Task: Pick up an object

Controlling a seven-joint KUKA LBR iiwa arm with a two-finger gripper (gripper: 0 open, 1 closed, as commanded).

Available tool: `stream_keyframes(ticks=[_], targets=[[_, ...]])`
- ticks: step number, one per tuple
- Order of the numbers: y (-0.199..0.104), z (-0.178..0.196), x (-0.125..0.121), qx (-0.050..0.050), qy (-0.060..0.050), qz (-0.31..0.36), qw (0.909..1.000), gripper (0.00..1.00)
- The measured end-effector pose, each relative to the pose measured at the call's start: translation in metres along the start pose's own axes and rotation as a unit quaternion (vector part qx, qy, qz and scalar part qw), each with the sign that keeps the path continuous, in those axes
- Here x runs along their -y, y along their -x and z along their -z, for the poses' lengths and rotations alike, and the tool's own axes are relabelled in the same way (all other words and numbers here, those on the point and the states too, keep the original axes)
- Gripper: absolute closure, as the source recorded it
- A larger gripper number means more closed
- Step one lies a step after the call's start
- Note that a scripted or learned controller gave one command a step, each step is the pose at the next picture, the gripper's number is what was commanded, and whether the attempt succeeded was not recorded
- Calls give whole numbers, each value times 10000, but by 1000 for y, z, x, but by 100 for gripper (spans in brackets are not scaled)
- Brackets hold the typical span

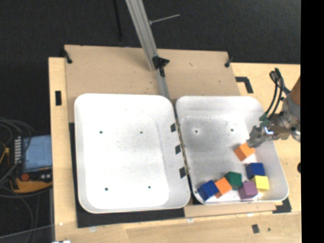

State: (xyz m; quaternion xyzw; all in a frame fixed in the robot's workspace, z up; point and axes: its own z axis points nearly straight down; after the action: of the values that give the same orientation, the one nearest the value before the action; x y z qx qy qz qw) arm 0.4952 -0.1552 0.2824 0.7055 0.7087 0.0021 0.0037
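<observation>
Seven blocks (234,179) in right bin (212,110)

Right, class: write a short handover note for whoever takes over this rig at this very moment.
Gripper: low over the right bin, near its right wall, just above a lone orange block; no block is seen between its fingers.
Objects: the other blocks sit along the bin's near edge: blue block, orange block, green block, purple block, yellow block, a second blue block.
Done: nothing lifted yet.
Left: grasp one block, probably the lone orange one, and lift it.
</observation>
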Motion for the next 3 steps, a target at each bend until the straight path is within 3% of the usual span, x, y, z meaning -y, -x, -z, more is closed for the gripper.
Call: stream_keyframes(ticks=[3], targets=[[-150,-26,-66,-11,-50,8,10000,100]])
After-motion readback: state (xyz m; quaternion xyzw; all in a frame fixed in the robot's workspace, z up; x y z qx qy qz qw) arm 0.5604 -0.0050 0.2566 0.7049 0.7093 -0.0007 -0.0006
